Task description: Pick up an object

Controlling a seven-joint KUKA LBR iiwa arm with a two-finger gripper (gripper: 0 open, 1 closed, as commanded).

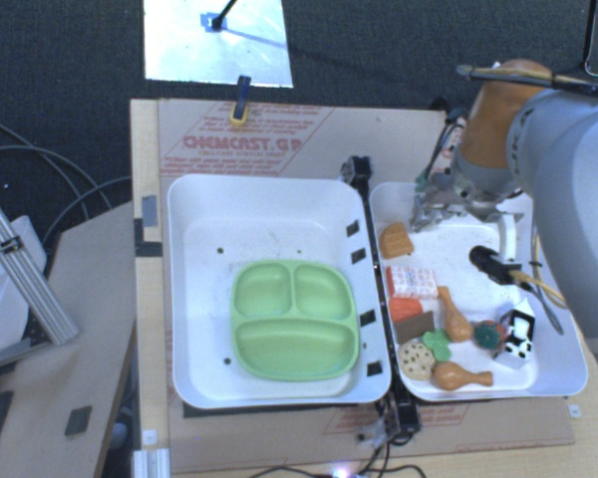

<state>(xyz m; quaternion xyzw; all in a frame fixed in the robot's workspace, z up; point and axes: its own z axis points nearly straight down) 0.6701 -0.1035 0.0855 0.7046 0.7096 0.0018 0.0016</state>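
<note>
Sitting alone toward the back-left of the right shallow white bin (pixel 456 249), close to the divider: small orange-tan toy wedge (pixel 396 239), the likeliest pick. Grey two-finger gripper (pixel 434 207) hangs just behind it and to its right, low near the bin's back wall, nothing visibly held. Whether it is spread wide or drawn narrow I cannot tell from this angle. Just in front of the wedge lies a red-and-white printed box (pixel 413 282). Beyond that, a crowded front cluster includes a round speckled cookie (pixel 416 358), two tan plastic drumsticks (pixel 453 314) and a black-and-white patterned block (pixel 519 335). The left shallow white bin (pixel 199 227) holds a pale green divided plate (pixel 294 319), well apart from the action. Risks as I judge them: the gripper is offset from the wedge, so a straight drop would close on bare bin floor. The wedge looks rounded and sloped, so a squeeze off its middle could squirt it sideways. It also sits near the divider, where a misjudged descent might strike the rim. A try at the front cluster could nudge neighbours or pinch two pieces at once.
</note>
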